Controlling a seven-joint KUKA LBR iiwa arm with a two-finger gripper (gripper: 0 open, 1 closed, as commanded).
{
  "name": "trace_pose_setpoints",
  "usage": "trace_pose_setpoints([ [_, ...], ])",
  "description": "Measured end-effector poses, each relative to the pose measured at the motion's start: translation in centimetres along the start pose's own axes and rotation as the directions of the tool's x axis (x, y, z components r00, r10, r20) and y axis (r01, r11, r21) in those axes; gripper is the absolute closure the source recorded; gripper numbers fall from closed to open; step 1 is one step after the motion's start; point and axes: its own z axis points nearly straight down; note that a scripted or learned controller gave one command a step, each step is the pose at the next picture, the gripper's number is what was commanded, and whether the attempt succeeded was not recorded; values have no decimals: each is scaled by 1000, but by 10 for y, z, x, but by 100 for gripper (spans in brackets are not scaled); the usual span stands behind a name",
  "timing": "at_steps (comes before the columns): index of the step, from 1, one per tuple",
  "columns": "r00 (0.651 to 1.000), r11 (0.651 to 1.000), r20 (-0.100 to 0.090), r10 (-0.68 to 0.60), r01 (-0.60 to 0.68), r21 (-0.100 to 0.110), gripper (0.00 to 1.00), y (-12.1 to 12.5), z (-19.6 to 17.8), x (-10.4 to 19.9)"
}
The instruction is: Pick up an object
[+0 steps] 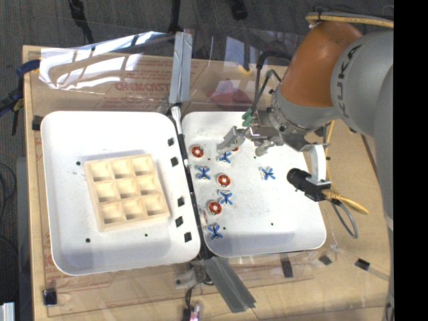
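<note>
Arm [348, 65]: grey with an orange band, entering from the right above the far right corner of the right bin [287, 223].
Gripper [244, 146]: over the far half of the right bin, nearer the bin's left edge than its right edge.
Gripper state: fingers [231, 138] spread wide; nothing sits between them.
Blue crosses [203, 173]: five small cross-shaped pieces on the floor of the right bin. Four lie in a loose line along the left edge, running from the far half to the near left corner. The fifth [268, 173] lies alone near the middle of the bin, well apart from the others.
Closest cross [225, 157]: just beside the finger that is nearer the left edge. Whether it touches that finger cannot be told.
Red rings [223, 180]: three small round pieces in the same line along the left edge, set between the blue crosses. One [196, 152] is toward the far left corner and one [214, 207] toward the near left corner.
Left bin [67, 236]: holds a pale grid tray [126, 190].
Grid tray: nine square compartments, lying flat and slightly turned, near the middle of the left bin.
Bench [364, 243]: carries both bins, which sit side by side with their edges touching.
</note>
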Motion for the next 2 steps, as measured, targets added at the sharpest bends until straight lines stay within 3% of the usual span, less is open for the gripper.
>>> trace_pose_setpoints([
  [1, 997, 997, 3, -79, 79, 0, 0, -7, 143, -1],
  [2, 1000, 1000, 1, -30, 30, -3, 0, 12, 156, -34],
])
